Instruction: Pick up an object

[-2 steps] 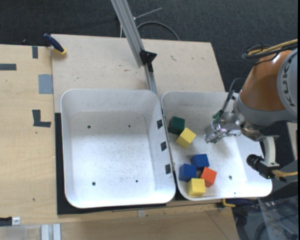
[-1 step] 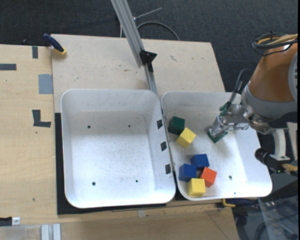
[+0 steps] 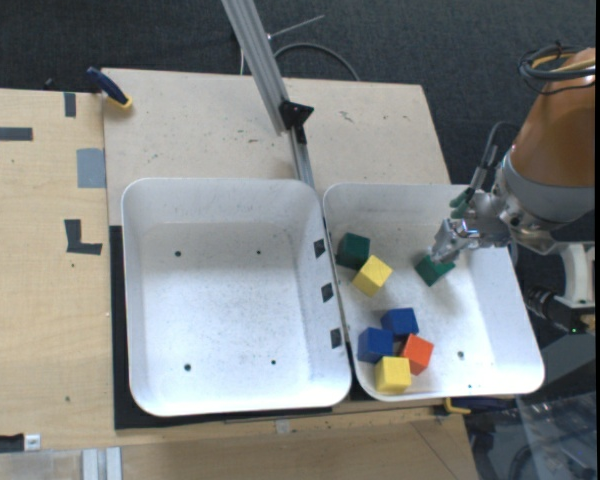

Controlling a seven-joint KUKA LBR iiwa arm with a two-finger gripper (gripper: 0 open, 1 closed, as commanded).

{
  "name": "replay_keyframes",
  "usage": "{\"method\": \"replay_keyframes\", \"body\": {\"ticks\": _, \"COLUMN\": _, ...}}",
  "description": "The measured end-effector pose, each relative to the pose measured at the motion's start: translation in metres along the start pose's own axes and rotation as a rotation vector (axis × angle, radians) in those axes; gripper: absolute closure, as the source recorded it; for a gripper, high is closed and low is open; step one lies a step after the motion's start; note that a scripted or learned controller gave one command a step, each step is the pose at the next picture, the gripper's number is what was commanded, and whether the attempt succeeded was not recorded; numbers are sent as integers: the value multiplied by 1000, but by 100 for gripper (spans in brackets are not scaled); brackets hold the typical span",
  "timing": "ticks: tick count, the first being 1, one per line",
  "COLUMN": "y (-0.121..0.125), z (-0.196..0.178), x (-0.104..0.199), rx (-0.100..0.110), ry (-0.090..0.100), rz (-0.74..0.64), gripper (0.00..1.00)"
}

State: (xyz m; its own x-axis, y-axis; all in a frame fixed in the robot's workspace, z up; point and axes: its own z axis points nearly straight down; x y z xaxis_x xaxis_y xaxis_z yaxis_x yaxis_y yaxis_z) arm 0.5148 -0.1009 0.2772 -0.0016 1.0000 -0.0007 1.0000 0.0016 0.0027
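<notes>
Gripper [image 3: 446,252] fingers clamped on green block [image 3: 435,268] in right bin [image 3: 500,338]; yellow cube [image 3: 372,275], dark green cube [image 3: 353,250] near, apart

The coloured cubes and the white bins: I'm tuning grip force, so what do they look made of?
The small coloured cubes, such as the yellow cube and the orange cube, look like painted wood or hard plastic: flat, even colour, crisp edges, no glare. Which of the two cannot be told. The two shallow white bins look like moulded plastic: rounded corners, smooth, faintly glossy walls, scuffed and speckled floors.
</notes>
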Motion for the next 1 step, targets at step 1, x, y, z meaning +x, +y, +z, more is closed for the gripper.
{"method": "replay_keyframes", "body": {"ticks": 1, "y": 15, "z": 13, "x": 48, "rx": 4, "ry": 1, "rz": -4, "gripper": 100}}
